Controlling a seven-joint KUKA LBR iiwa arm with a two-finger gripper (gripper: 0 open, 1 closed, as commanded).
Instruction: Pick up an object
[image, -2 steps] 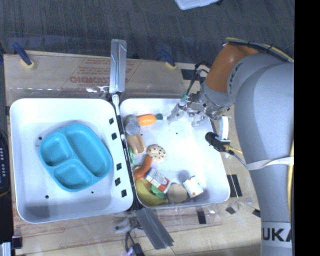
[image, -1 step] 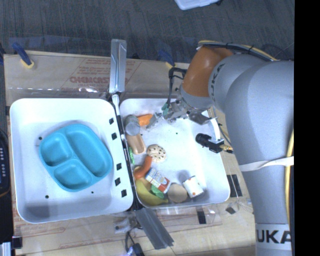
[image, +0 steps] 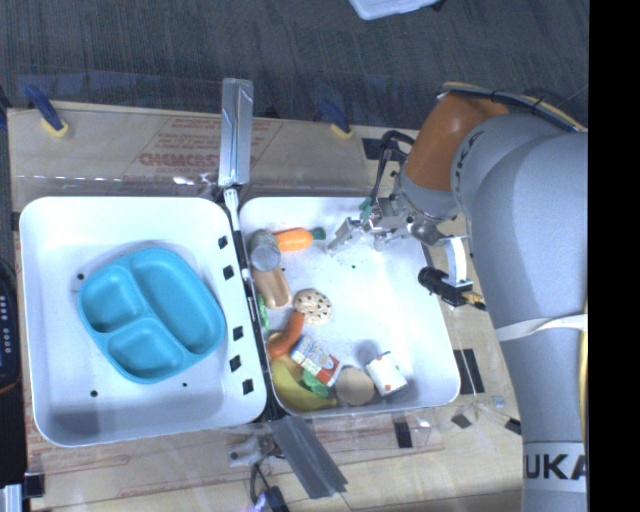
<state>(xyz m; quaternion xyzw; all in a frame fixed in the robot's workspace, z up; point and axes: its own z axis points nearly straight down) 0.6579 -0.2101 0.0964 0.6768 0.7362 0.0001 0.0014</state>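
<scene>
Above the smooth white right bin (image: 425, 330), the metal tool (image: 352, 234) hangs with fingers spread, near a tapered orange carrot (image: 293, 239).

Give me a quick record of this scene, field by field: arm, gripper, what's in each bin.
arm: reaches in from the right over the right bin
gripper: low near the right bin's far side, beside the carrot
left bin: blue divided tray
right bin: carrot, cookie, banana, small can, other items along its left and near walls

Pale wooden bench (image: 120, 478) under two white bins (image: 40, 300); dark ribbed floor (image: 150, 40) beyond; flat, even light
</scene>
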